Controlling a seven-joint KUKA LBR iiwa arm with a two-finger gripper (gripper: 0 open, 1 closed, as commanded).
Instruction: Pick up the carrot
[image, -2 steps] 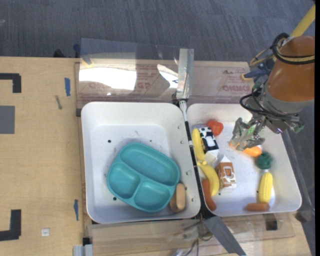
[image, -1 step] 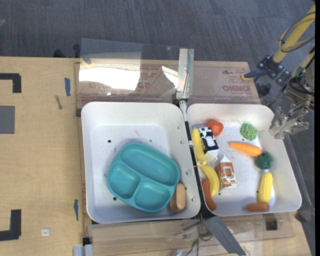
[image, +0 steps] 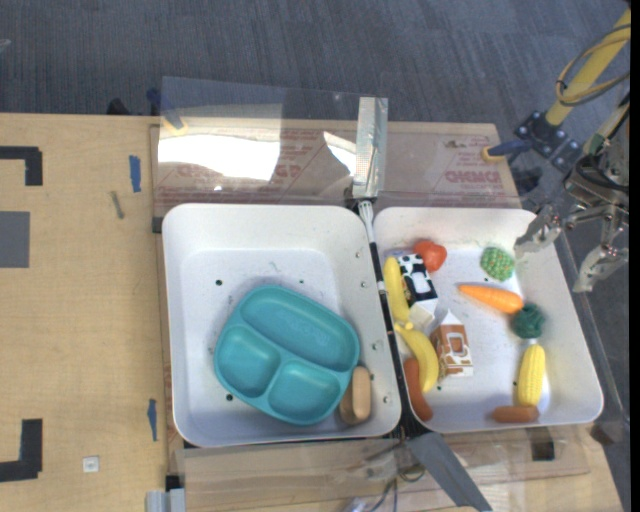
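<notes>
The carrot (image: 489, 297), orange with a dark green leafy end (image: 528, 321), lies flat in the right bin (image: 585, 392), pointing left. My gripper (image: 563, 251) hovers over that bin's upper right rim, up and to the right of the carrot and apart from it. Its two fingers (image: 538, 232) stand spread, open, with nothing between them.
Around the carrot lie a green broccoli (image: 497, 262), a red tomato (image: 430, 253), two bananas (image: 424, 356), a black-and-white carton (image: 416, 277), a brown box (image: 455, 350), a corn cob (image: 531, 372) and a sausage (image: 514, 412). The left bin (image: 190, 250) holds a teal divided plate (image: 288, 352) and a bread roll (image: 356, 394).
</notes>
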